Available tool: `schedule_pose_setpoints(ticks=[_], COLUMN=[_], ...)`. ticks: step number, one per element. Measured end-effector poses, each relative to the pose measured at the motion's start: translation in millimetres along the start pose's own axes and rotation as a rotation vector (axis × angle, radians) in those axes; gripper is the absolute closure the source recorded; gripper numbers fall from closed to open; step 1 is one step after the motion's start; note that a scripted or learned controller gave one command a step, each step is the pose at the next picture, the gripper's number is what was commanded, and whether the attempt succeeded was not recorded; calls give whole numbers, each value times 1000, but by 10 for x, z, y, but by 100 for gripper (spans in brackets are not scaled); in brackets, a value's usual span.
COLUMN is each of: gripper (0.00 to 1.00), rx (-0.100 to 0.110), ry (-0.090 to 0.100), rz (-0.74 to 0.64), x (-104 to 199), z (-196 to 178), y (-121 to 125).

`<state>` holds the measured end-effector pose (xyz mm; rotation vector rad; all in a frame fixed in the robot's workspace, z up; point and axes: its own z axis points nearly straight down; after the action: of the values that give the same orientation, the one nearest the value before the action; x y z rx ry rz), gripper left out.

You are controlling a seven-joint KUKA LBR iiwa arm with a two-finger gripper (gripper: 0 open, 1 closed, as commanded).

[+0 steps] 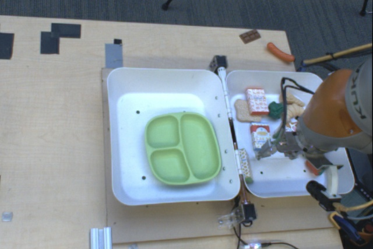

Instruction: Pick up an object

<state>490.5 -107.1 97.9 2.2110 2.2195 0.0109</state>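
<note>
- Landmark: right bin (274,183), white, on the table (52,125).
- Arm (332,114) reaches over the right bin's right half, orange band above the wrist.
- Hand (267,148) sits low over the bin's middle, just below a small red-and-white packet (260,136); can't tell if the fingers are wide or narrow, nothing visibly between them.
- Upper part of the right bin: red-and-white box (256,101) lying on a tan flat piece (242,110); green item (275,107) just right of the box; pale item (295,105) right of that, partly under the arm.
- Small red piece (312,168) at the bin's right side, near the arm's base end.
- Left of the right bin: left bin (125,125), holding a green three-compartment tray (182,148), tilted a bit.
- Above the right bin, on the table: brown chip (250,36) and an orange piece (281,53) near the table's edge.
</note>
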Motion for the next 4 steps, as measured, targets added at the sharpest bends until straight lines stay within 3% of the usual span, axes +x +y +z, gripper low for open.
schedule_pose_setpoints(ticks=[1, 2, 3, 4], gripper=[100, 0, 100, 0], rx=[-3, -3, -6, -6], ry=[1, 1, 1, 2], rz=[-2, -2, -5, -5], x=[7, 7, 14, 15], z=[-104, -104, -208, -208], y=[15, 14, 31, 30])
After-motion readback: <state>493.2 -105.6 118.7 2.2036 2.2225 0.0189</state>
